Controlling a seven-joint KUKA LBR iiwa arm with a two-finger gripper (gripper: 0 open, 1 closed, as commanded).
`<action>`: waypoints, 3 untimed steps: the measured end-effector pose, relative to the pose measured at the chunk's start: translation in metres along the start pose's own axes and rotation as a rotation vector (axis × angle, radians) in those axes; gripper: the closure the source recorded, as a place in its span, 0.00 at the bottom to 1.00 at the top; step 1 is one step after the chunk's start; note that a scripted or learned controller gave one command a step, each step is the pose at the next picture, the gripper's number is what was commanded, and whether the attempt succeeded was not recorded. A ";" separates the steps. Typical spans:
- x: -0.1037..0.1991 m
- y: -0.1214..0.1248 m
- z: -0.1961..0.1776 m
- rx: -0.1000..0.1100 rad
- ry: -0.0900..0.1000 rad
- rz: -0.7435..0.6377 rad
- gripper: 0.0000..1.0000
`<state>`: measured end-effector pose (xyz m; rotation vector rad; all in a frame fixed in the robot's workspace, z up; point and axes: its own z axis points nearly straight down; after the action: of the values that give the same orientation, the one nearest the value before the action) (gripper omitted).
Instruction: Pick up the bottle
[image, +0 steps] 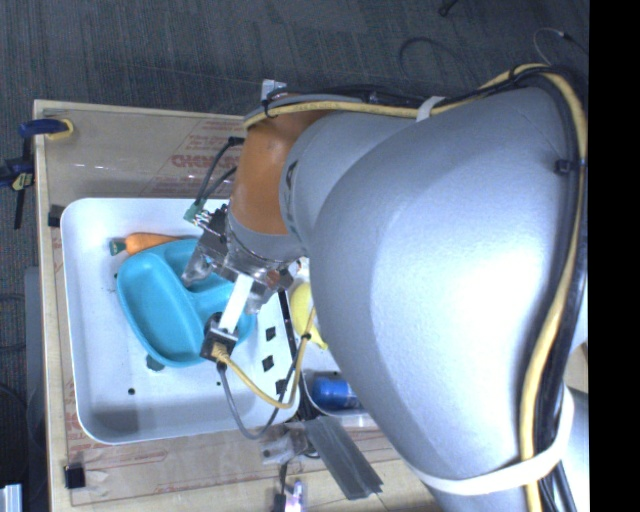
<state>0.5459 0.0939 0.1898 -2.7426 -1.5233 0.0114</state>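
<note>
1. The gripper (205, 262) reaches down into the left bin (90, 330); whether it is spread or pressed together I cannot tell, since the wrist hides its tips.
2. Directly under and left of it lies a blue bowl (160, 305), tilted on its side.
3. Beyond the bowl, up and left of the gripper, an orange carrot (145, 241) pokes out.
4. Below and right of the gripper, near the bin's edge, sits a blue bottle (330, 392), partly hidden by the arm (450, 280).
5. A yellow thing (300, 305) shows just right of the gripper.
</note>
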 end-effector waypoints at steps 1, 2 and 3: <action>0.000 0.000 0.000 0.000 0.000 0.001 0.00; -0.046 0.027 -0.001 -0.001 0.003 0.423 0.00; -0.049 0.053 -0.001 0.000 0.003 0.716 0.00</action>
<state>0.5653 0.0241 0.1905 -3.1035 -0.4666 0.0091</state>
